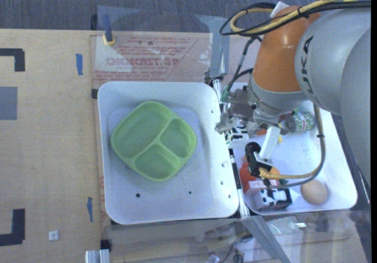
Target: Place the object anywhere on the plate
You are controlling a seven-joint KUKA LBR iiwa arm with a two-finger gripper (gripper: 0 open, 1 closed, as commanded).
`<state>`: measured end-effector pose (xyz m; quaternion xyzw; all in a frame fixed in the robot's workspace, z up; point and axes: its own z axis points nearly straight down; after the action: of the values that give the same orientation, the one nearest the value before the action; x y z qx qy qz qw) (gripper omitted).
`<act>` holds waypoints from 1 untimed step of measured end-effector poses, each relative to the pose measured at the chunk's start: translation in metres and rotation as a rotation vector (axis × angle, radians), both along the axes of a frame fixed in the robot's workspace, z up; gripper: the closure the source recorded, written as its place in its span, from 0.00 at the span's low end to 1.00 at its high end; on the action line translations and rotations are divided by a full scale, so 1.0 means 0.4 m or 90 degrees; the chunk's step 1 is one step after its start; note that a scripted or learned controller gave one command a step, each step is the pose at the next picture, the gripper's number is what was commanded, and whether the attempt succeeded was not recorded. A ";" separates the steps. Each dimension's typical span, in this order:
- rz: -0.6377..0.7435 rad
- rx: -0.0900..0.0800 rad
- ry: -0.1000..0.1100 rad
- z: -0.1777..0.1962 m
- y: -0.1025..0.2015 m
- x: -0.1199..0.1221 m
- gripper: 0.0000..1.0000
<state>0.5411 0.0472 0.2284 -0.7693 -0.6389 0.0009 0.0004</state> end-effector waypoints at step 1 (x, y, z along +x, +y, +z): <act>-0.197 -0.001 0.000 0.416 0.147 -0.007 1.00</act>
<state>0.5382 0.1062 0.3946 -0.8587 -0.5126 0.0013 0.0000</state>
